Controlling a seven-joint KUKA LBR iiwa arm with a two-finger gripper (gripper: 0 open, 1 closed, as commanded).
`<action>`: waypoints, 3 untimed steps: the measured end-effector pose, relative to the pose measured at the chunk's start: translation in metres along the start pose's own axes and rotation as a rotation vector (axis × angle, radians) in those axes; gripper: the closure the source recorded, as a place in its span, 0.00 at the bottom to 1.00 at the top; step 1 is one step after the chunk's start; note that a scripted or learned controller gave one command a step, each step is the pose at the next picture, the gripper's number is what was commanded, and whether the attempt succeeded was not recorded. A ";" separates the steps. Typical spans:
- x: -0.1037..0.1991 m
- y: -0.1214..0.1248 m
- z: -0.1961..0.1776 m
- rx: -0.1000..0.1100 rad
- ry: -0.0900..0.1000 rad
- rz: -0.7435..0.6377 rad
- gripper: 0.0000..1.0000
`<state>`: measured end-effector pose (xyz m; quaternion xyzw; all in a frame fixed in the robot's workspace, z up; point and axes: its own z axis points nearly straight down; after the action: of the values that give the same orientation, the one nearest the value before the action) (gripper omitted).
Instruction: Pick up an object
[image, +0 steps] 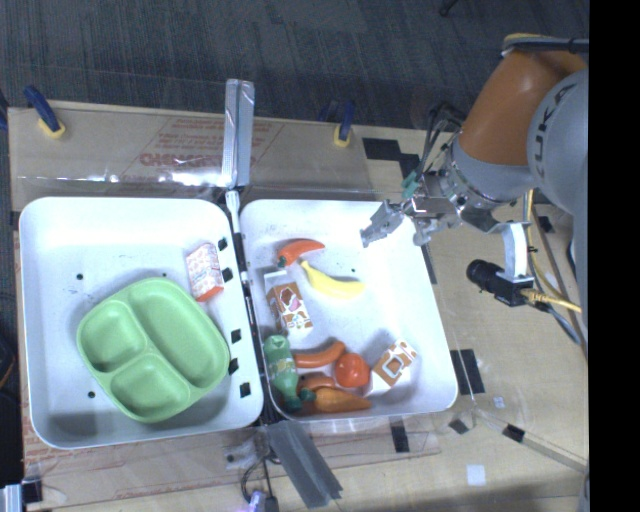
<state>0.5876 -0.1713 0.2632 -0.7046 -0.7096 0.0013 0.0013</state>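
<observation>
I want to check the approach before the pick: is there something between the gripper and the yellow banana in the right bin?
Nothing visible does. The gripper is over the right bin's upper right part, and the banana lies apart to its lower left with bare white floor between them. The orange pepper sits beside the banana, off that line.

I work in a robotics lab, at a test bench rather than anywhere homely. My bench top (300, 150) is a plain board held down by blue clamps (45, 112) at the upper left of the frame, with black tape marks (385, 150) stuck along its upper right. Two white bins (60, 230) sit side by side, loaded with plastic toy food (330, 385) and a green divided tray (152, 347). Loose cables (555, 290) trail at the right, and dark carpet (150, 45) runs across the top.
</observation>
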 end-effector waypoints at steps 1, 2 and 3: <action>0.007 0.020 0.137 0.001 0.001 0.097 0.00; -0.024 0.019 0.160 -0.018 0.003 -0.008 0.00; 0.016 0.058 0.170 -0.004 0.000 -0.100 0.00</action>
<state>0.6446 -0.1549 0.0934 -0.6681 -0.7441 -0.0004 -0.0002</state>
